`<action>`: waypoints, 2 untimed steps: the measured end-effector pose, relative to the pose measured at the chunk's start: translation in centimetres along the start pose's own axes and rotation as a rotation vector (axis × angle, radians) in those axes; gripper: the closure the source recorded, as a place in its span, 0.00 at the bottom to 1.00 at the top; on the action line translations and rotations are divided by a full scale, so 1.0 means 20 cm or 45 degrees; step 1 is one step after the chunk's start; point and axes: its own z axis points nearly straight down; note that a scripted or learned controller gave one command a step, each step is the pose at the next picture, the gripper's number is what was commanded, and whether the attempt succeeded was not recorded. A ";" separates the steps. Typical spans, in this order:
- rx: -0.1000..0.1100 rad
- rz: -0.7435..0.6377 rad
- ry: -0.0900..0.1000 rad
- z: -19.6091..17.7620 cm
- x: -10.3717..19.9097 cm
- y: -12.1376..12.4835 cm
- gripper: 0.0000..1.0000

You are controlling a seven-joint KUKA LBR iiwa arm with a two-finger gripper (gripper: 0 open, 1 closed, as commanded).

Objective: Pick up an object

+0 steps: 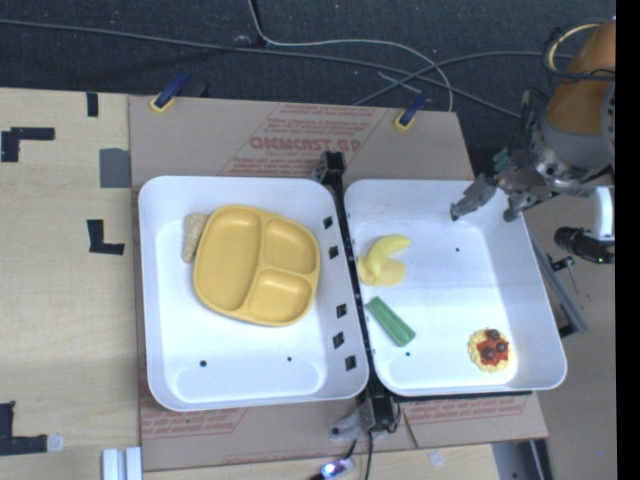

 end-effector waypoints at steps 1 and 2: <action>-0.019 -0.005 -0.004 -0.05 0.00 0.02 0.00; -0.012 -0.005 -0.004 0.27 -0.02 0.00 0.00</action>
